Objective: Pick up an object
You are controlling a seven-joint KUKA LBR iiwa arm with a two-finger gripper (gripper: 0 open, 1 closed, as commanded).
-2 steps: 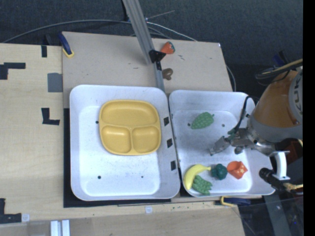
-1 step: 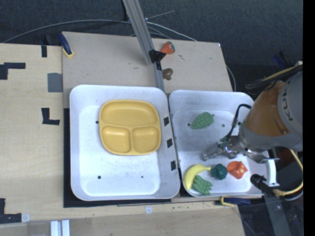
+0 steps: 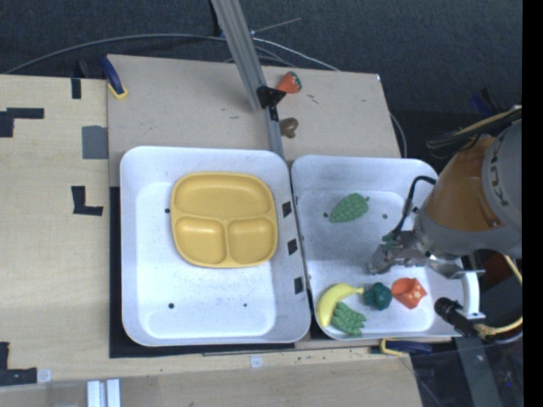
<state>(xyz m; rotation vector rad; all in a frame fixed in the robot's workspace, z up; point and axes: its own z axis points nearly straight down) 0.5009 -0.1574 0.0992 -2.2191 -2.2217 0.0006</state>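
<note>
In the right bin [image 3: 339,176], a green leafy toy [image 3: 349,207] lies toward the back. Along the front edge sit a yellow banana [image 3: 333,298], a light green bumpy piece [image 3: 348,318], a dark green round toy [image 3: 377,296] and an orange-red toy [image 3: 409,292]. My gripper [image 3: 386,259] hangs low over the bin's right middle, just above and behind the dark green and orange-red toys. Nothing shows between its fingers.
The left bin [image 3: 140,227] holds a yellow three-compartment plate [image 3: 224,219]. A grey pole [image 3: 242,41] slants down to the bins' divider at the back. A small orange object [image 3: 290,81] and a brown one [image 3: 289,127] lie on the bench behind the bins.
</note>
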